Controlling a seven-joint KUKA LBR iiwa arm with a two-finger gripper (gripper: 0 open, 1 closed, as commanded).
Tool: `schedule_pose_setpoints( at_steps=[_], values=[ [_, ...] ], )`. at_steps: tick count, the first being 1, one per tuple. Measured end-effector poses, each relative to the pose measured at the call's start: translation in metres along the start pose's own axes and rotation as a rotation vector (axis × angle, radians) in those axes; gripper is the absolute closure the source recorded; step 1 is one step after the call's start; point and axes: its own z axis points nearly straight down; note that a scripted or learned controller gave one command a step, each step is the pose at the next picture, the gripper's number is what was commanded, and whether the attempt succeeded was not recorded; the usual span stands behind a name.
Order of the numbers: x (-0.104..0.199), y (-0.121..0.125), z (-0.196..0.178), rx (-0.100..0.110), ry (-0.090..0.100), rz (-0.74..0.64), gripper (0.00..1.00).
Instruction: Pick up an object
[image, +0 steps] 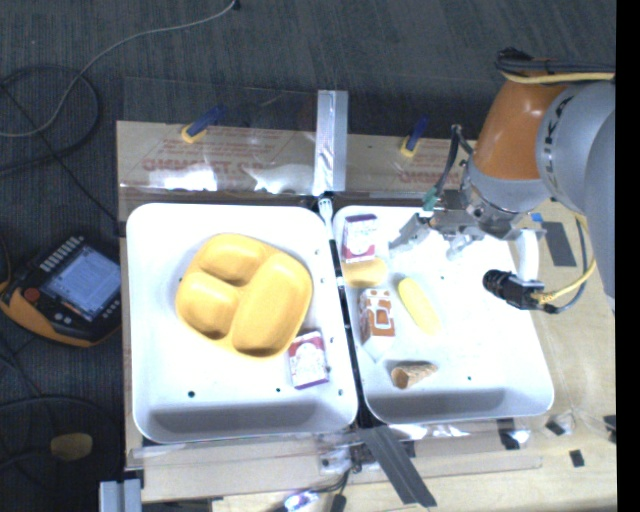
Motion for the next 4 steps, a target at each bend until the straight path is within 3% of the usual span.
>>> schedule_pose_setpoints(
  at_steps=[1,2,3,4],
  values=[
    [-0.01,0.002,0.1,-0.005,-0.001,-0.024,0.0],
    [-0.024,-0.052,0.103,-0.022,-0.004,-0.071,0.0],
    [-0.024,-0.051,0.097,-0.019,-0.001,-0.07,1.0],
    [0.024,-0.046,0.013,0.0,-0.002,0.009,1.0]
  ],
)
